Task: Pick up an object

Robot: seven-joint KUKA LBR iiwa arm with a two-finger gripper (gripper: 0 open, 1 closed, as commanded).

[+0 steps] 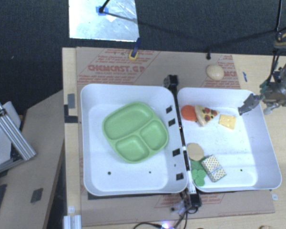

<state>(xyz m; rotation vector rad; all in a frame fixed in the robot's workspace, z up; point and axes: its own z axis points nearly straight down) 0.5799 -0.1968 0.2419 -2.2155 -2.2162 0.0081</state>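
A pale wooden bench (47,128) is covered in the middle by a sheet of brown cardboard (119,66) printed with red lettering, and two shallow white bins are set on that sheet side by side, the left bin (93,128) and the right bin (262,142) touching along their inner edges. A beige egg-shaped object (215,71) is seen lying on the cardboard just behind the right bin, and a small yellow clip (133,55) is placed at the cardboard's far edge.
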